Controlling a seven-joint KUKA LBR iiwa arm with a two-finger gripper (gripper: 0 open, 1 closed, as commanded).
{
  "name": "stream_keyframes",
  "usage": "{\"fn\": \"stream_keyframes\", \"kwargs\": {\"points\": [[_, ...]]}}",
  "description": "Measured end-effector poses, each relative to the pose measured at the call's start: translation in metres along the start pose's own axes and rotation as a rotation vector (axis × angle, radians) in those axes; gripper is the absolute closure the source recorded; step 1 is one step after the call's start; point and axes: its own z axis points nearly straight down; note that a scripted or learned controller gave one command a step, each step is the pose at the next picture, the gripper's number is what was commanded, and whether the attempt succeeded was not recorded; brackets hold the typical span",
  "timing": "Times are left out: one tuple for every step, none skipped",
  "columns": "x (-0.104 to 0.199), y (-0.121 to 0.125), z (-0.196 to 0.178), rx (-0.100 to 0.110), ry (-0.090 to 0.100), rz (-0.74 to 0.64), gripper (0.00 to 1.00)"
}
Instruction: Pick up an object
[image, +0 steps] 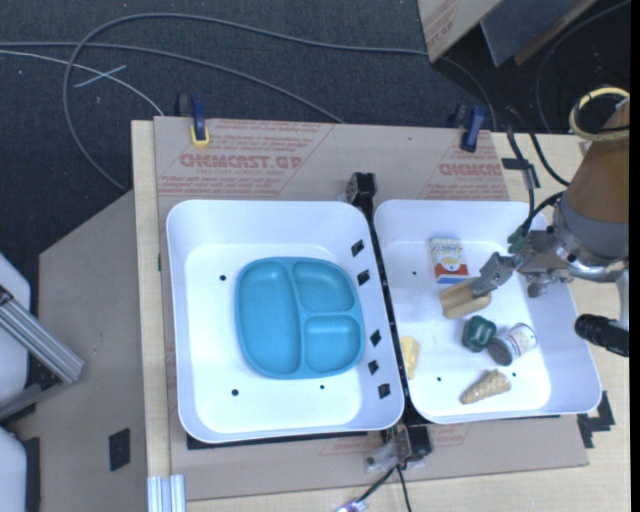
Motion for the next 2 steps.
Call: {"fn": "stream_keyframes", "kwargs": {"points": [[0.0,0.003,-0.008,-0.015,-0.003,-0.004,0.0],[-0.001,0.0,0.055,-0.008,-0.001,-0.002,0.0]]}}
